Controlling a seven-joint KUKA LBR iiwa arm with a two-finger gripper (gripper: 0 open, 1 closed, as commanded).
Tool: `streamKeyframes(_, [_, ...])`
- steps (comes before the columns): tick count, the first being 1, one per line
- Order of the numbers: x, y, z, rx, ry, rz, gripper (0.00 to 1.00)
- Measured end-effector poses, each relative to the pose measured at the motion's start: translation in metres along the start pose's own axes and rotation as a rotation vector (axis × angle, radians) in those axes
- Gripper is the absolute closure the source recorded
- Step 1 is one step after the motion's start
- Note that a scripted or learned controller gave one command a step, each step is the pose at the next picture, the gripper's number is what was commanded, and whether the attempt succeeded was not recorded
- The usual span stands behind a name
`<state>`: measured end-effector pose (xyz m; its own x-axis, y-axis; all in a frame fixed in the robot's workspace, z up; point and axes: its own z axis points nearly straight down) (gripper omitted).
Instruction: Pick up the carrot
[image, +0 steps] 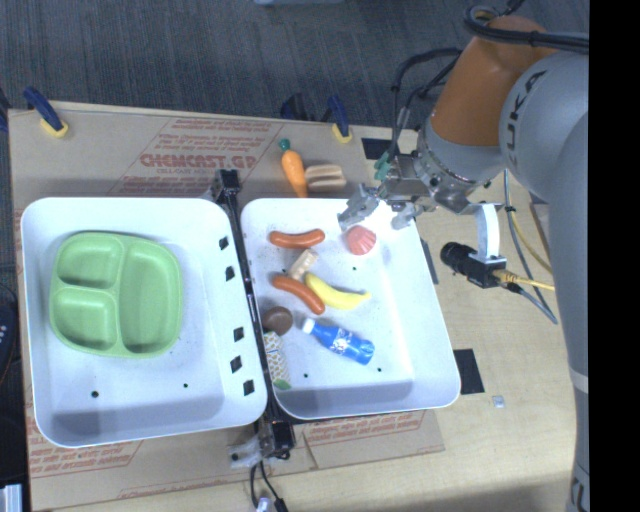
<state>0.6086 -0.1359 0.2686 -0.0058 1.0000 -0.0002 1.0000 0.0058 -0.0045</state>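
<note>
1. The carrot (292, 170) is lying outside the right bin (420, 300), just beyond its far rim, touching a tan block (325, 179), so the reach is having to clear the wall.
2. The gripper (378, 212) is hovering over the right bin's far corner, fingers spread and pinching nothing, just beside a red piece (361, 239).
3. The green divided plate (115, 293) is sitting in the left bin (40, 330), well apart.
</note>
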Motion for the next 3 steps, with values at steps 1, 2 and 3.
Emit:
streamKeyframes(1, [-0.040, -0.009, 0.128, 0.002, 0.000, -0.091, 0.00])
streamKeyframes(2, [-0.075, -0.023, 0.124, 0.000, 0.002, -0.242, 0.00])
streamKeyframes(3, [0.000, -0.031, 0.167, 0.002, 0.003, 0.202, 0.00])
